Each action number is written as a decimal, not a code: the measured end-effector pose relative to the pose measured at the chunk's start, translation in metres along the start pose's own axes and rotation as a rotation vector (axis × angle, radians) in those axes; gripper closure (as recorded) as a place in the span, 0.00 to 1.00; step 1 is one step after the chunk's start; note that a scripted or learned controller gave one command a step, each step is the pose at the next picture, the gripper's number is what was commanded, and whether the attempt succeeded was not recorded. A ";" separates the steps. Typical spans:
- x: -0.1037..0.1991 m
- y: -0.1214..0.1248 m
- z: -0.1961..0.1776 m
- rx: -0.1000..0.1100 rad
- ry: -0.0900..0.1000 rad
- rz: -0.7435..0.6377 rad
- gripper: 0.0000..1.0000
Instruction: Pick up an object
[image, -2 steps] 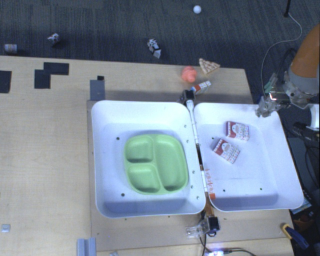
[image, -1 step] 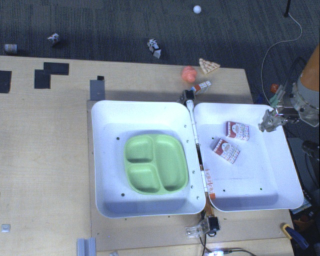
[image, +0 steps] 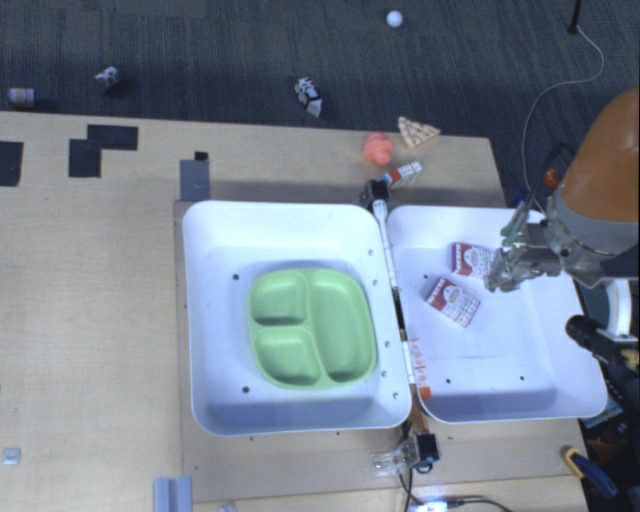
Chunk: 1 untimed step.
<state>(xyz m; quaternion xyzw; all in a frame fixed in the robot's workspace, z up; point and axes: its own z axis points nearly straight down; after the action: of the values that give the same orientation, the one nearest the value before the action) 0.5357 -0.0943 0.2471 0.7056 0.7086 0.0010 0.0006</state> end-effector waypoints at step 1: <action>0.062 -0.033 0.003 0.000 0.000 0.000 1.00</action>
<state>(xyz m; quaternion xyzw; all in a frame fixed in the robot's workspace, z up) 0.5025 -0.0328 0.2438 0.7057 0.7085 0.0011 0.0005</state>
